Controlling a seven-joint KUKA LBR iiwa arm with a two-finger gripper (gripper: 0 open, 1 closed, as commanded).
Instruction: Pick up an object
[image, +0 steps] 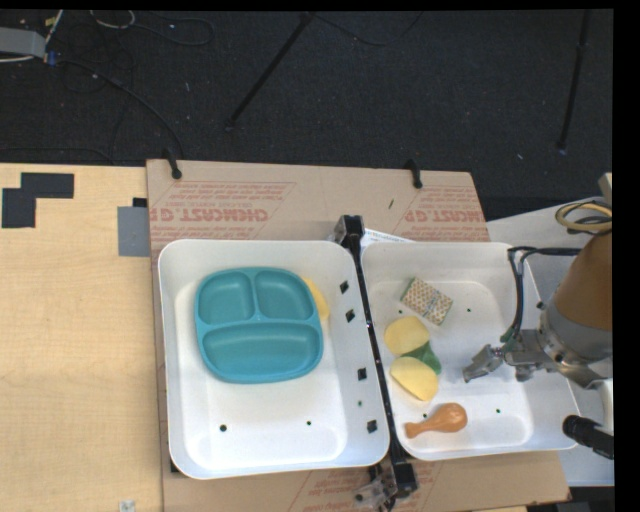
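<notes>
Tool (483, 363) low in the right bin, its fingers too small and dark to tell whether apart or together, nothing visibly between them.

Largest first: the left bin (200, 440) carries a teal tray (260, 325) with a yellow piece (318, 298) just past the tray's right edge; the right bin (515, 435) has the loose things. Two yellow lumps (406, 335) (415, 378) lie near the divider with a green bit (430, 357) between them, a patterned block (426, 299) sits above, and an orange drumstick (437, 421) rests by the near wall. Everything pickable lies to the tool's left as the camera sees it. My guess is the lower lump and drumstick are nearest; the drumstick's long axis runs roughly left to right, thin end pointing away from the tool.
</notes>
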